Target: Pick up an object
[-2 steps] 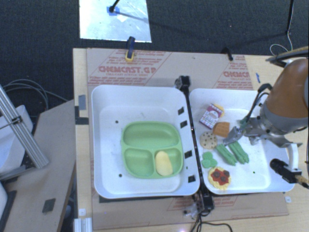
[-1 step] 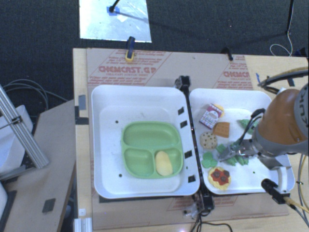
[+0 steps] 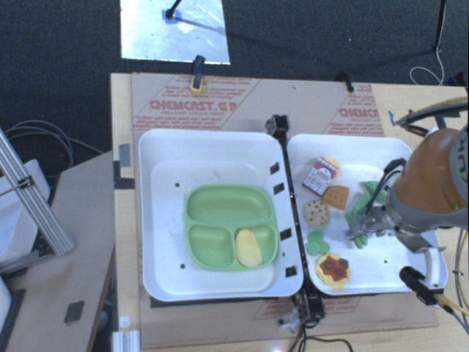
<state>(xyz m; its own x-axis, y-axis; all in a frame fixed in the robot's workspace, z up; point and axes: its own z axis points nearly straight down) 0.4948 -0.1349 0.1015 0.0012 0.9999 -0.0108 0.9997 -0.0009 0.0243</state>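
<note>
**binwatcher:** Over at 3 o'clock in the right bin [image 3: 381,273], the gripper [image 3: 360,229] sits low on the green leafy toy [image 3: 364,205], probably because that's its pick. Can't tell if it's open or clamped.

**kp_22:** Makes sense. Cracker [image 3: 335,196] and cookie [image 3: 316,213] lie just at its 9 o'clock, crowding things. Green tray [image 3: 220,205] with the yellow piece [image 3: 249,247] sits in the left bin [image 3: 165,218].

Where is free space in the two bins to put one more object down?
The left bin has bare floor around the green tray, widest behind it. In the tray, the long back compartment and the front-left one are free. The right bin is crowded left of the gripper; its front-right floor is bare.
</note>
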